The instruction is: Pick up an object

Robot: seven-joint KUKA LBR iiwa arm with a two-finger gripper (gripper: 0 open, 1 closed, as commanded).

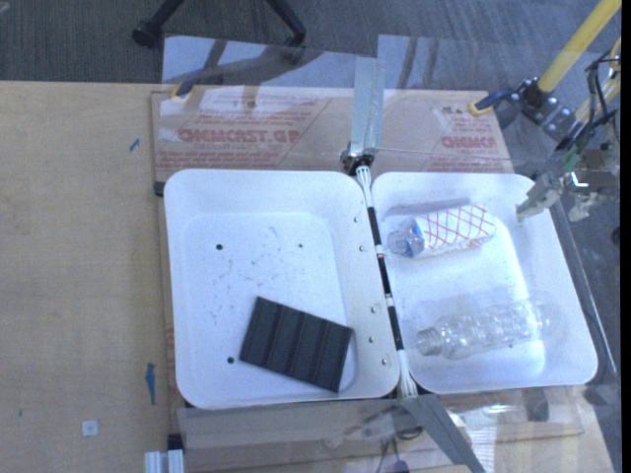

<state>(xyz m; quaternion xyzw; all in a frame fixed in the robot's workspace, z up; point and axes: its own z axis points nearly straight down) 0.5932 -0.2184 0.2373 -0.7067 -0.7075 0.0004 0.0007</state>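
Observation:
A dark grey ribbed rectangular pad (297, 344) lies flat in the front part of the left bin (197, 205). In the right bin (562, 294), a clear plastic bottle (480, 328) lies on its side near the front. Behind it a red-and-white checked paper tray (460, 230) lies tilted, with a small crumpled clear bottle with a blue label (407, 238) at its left end. A thin grey strip (431, 206) rests just behind the checked tray.
A metal divider rail (384, 284) runs between the two bins. Beyond the right bin's far right corner stand a yellow pole (582, 33), a blue clamp, cables and a small metal bracket (540, 197). A printed cardboard sheet (256, 131) lies behind the bins.

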